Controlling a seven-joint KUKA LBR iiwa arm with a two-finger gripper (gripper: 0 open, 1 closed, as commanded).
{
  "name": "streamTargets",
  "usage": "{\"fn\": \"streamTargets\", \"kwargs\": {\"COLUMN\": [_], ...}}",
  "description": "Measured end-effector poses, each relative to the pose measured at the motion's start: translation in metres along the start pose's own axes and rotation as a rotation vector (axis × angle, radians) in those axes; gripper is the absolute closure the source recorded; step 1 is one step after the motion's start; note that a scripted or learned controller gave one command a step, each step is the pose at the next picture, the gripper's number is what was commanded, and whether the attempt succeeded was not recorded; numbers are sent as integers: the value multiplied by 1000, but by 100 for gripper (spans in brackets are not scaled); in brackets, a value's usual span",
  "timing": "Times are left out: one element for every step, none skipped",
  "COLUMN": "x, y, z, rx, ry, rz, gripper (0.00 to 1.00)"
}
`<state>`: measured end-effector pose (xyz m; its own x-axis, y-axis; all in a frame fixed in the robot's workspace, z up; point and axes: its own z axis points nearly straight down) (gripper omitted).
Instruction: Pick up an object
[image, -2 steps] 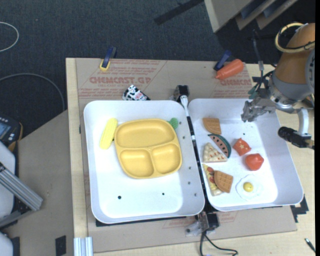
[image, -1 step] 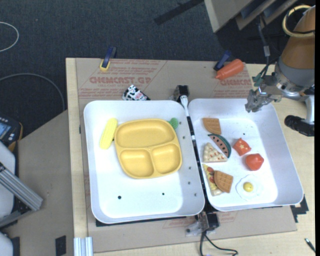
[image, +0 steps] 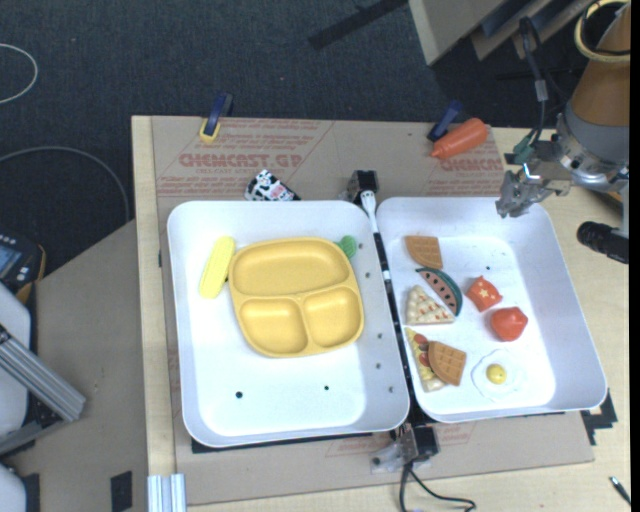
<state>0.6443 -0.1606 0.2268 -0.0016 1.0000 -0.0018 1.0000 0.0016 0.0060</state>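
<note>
Left bin (image: 190, 330): yellow corn cob (image: 215, 266) lies at upper left, long axis near vertical, tilted slightly right at top, touching the yellow divided tray (image: 296, 295). A green item (image: 348, 244) peeks from behind the tray's upper right corner, mostly hidden. Right bin (image: 560, 300): toast (image: 424, 250), watermelon slice (image: 441, 285), sandwich wedge (image: 428, 308), waffle (image: 446, 361), fried egg (image: 495, 375), two red pieces (image: 497, 308). Gripper (image: 512, 200) hangs above the bin's upper right corner, gripping nothing; jaw state too small to tell.

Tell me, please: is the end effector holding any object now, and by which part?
Nothing is held. The end effector hangs over the right bin's top edge, with no object between its fingers.
</note>
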Motion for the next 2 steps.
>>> {"fn": "streamTargets", "kwargs": {"x": [45,98], "y": [-16,-19], "z": [-1,9], "rx": [9,10], "ry": [4,5], "rz": [-3,-4], "gripper": [100,100]}}
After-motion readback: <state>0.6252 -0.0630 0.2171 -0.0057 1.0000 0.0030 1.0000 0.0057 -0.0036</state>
